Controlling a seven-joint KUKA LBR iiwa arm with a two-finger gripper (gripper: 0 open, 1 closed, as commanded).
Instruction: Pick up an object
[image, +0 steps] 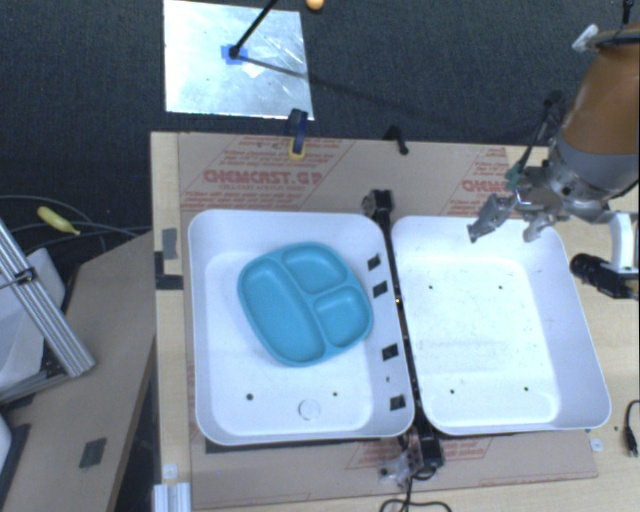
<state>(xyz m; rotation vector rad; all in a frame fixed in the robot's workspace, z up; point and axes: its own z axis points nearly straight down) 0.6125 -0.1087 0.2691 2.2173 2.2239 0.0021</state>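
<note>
jaws (510, 222) spread empty over right bin's (500, 345) far edge, risking closing on nothing, blue plate (305, 302) lying in left bin (215, 330).

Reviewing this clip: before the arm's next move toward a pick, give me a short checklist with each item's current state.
1. Target present: ok. A blue divided plate lies in the left bin.
2. Target free of obstruction: ok. Nothing rests on the plate or leans against it.
3. Gripper over target: not ok. The gripper hangs above the far edge of the right bin, well away from the plate.
4. Gripper free of load: ok. Nothing shows between its spread fingers.
5. Graspable edge: cannot tell. The plate lies flat and its rim looks low; whether the fingers can get a hold on it is unclear.
</note>
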